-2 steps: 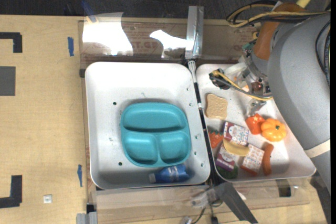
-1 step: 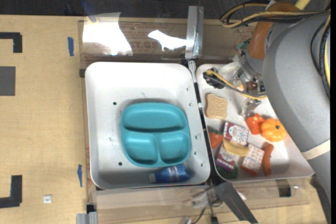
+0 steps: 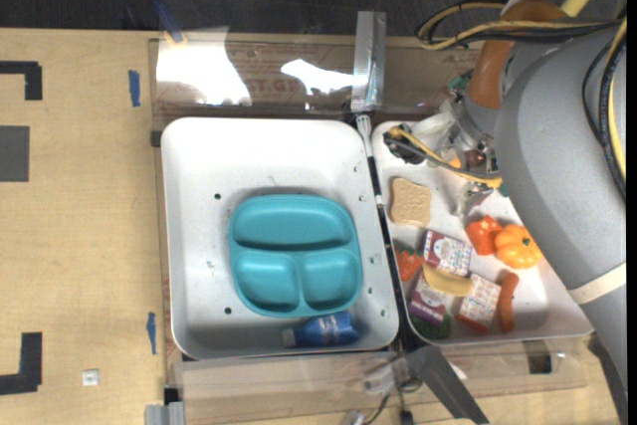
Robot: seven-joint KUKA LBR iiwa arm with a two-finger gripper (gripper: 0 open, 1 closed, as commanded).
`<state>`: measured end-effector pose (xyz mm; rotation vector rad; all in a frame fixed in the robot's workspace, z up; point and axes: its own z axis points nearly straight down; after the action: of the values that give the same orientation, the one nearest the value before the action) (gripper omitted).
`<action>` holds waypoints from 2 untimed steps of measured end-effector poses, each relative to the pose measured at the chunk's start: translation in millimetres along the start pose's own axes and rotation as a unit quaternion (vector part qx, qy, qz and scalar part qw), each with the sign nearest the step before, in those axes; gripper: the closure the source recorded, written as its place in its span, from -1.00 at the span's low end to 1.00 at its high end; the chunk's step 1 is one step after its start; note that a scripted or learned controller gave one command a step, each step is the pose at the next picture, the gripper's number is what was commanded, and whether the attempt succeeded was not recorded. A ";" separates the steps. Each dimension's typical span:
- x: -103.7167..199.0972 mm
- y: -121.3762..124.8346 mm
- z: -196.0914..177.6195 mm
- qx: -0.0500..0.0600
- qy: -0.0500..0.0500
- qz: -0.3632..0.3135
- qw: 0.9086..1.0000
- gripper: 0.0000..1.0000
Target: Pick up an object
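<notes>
My gripper (image 3: 460, 172) hangs over the far part of the right bin (image 3: 557, 314), beneath the grey arm with its orange band. Just left of it lies a tan slice of toy bread (image 3: 410, 201). In front of it sit a red tomato (image 3: 482, 234) and an orange pumpkin-like toy (image 3: 518, 247). Nearer the front lie a small white and purple carton (image 3: 449, 254), a yellow wedge (image 3: 447, 282), a red and white carton (image 3: 479, 302), a red sausage (image 3: 507, 300) and an orange carrot piece (image 3: 408, 266). I see nothing held in the gripper.
The left bin (image 3: 189, 214) holds a teal divided plate (image 3: 295, 252) and a blue bottle (image 3: 323, 329) lying at its front wall. A metal post (image 3: 368, 65) stands behind the wall between the bins. The bulky arm (image 3: 567, 154) covers the right bin's right side.
</notes>
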<state>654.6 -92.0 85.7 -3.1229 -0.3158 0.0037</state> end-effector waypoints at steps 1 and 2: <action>3.2 8.7 -1.0 0.005 -0.005 -0.005 1.000 -1.00; 1.6 9.2 -0.9 0.003 -0.002 -0.002 1.000 -1.00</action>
<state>658.0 -100.7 86.6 -3.1171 -0.3209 0.0122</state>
